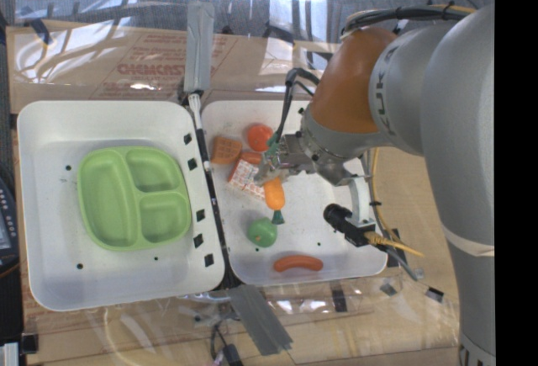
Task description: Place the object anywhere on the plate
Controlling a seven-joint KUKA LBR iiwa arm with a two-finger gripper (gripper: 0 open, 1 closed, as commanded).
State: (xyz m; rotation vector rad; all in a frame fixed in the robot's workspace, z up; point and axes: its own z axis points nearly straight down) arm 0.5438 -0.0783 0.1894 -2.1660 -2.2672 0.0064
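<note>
pincer (275,169) of the grey arm hangs over the right white bin (353,267), clenched on a small orange carrot-shaped toy (275,194) that dangles just below its fingertips, well apart from the green three-compartment plate (134,196) in the left bin.

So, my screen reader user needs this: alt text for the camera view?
A grey and orange robot arm reaches into the right bin, its gripper over toy food including an orange carrot and a green pear. A green divided plate sits in the left bin.
</note>
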